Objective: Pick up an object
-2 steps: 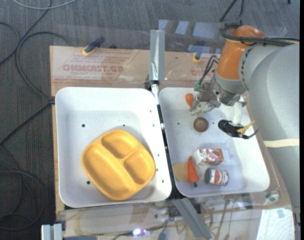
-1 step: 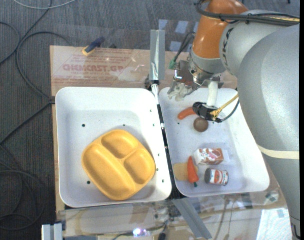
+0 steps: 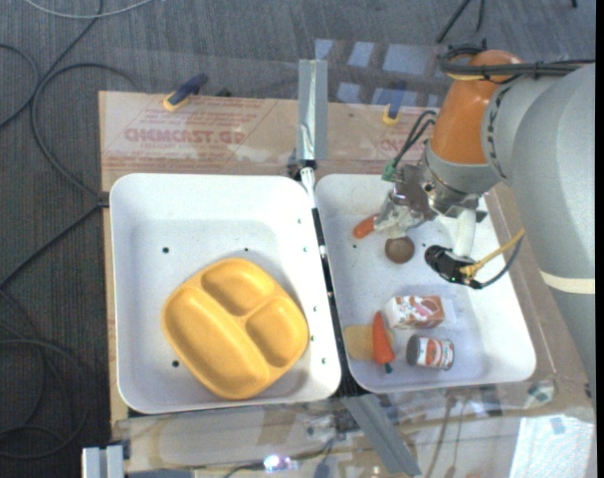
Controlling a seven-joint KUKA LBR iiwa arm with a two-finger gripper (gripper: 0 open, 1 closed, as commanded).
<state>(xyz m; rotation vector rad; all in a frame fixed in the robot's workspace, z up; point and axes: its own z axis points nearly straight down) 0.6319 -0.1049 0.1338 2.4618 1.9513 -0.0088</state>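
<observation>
Carrot upright-long, near jar.

blue-handled clamp, floor cables

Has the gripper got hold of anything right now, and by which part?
Cannot tell. The gripper sits low in the right bin, beside a small orange piece and a brown round object; no hold is visible.

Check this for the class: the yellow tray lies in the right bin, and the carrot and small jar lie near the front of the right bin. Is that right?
One detail is wrong. The camera view shows the yellow tray in the left bin, not the right. The carrot and jar do lie near the front of the right bin.
</observation>
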